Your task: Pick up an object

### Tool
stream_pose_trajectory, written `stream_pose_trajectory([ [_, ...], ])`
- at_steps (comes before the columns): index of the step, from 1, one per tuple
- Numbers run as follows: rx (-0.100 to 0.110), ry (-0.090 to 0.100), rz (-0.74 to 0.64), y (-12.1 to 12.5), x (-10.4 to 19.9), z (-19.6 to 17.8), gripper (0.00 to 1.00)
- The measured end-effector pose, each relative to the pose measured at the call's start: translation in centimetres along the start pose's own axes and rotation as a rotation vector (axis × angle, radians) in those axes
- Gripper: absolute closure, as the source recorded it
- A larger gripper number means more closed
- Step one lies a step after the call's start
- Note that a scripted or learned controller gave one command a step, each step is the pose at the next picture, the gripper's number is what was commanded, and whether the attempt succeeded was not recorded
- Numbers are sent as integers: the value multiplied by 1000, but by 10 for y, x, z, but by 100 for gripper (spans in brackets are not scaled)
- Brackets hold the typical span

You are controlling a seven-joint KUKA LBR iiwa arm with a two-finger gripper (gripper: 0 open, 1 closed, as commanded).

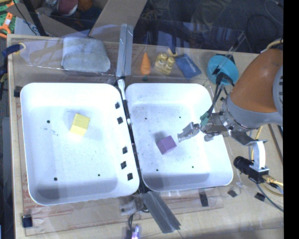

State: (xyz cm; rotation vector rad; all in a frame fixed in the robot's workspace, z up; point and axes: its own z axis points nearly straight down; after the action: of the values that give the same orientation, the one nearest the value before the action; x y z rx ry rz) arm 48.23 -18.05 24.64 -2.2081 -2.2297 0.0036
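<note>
Pincer over right bin – grip state unclear | purple block just beside | yellow block – left bin

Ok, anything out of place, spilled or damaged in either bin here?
Nothing stands out. The yellow block lies alone in the left bin, and the purple block lies in the right bin, just left of the tool. Small dark specks mark both bin floors; no spill or damage shows.
</note>
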Motion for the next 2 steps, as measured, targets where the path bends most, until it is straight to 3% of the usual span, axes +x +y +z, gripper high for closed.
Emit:
stream_pose_trajectory([
  [1, 0, 0, 27, 56, 50, 111, 0],
  [2, -8, -2, -79, 40, 21, 153, 0],
])
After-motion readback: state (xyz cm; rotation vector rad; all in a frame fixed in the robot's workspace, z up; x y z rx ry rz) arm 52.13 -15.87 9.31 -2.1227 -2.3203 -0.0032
